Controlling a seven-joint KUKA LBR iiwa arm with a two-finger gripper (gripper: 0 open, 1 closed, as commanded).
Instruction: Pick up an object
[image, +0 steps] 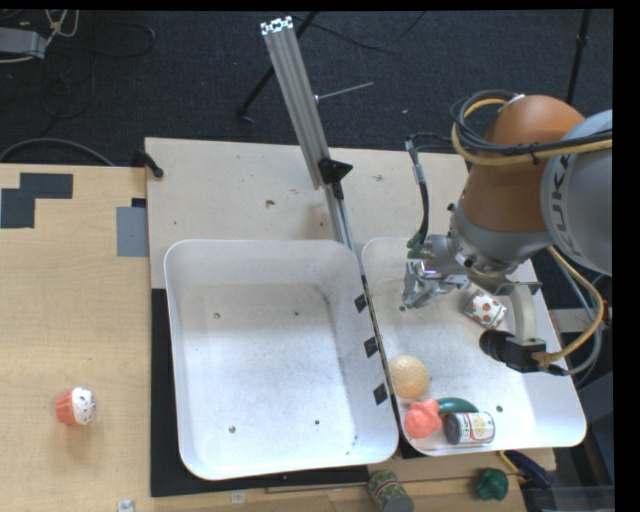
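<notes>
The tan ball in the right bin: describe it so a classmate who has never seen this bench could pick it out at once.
Find the right bin, the one under the arm. Along its left wall, toward the near end, sits the tan ball. Just in front of it lie a pink lump and a dark jar; the ball alone is round, pale and speckled.

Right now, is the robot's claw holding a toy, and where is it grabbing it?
No toy shows in the gripper. It hangs over the right bin, away from the tan ball.
</notes>
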